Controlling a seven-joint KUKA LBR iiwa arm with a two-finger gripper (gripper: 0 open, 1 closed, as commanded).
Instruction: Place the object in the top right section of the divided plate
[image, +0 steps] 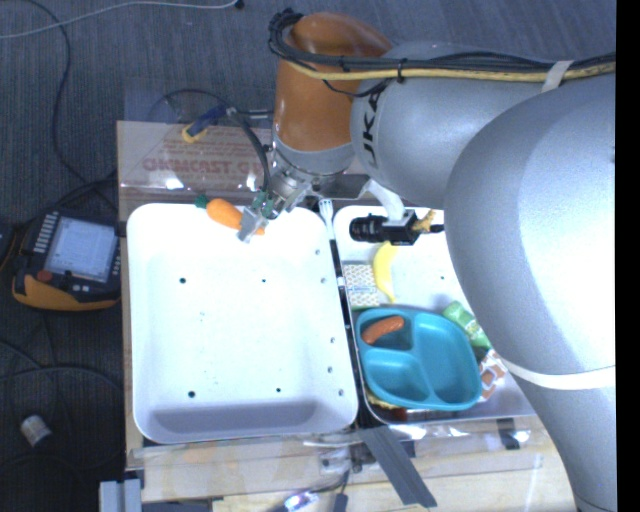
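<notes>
I see the jaws (254, 215) touching the carrot (224, 212) at the left bin's (180, 400) back edge; their state I can't tell.

Bright, even overhead light. Left bin (235, 330) nearly blown out white, soft shadow along its near wall. Glare on arm (520, 190) shell, right of that bin. Pic slightly soft, esp. toward the corners; floor left of bin dim.

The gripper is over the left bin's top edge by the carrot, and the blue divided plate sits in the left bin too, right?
Not quite. The camera view shows the plate in the right bin. The gripper is at the left bin's top edge by the carrot.
</notes>
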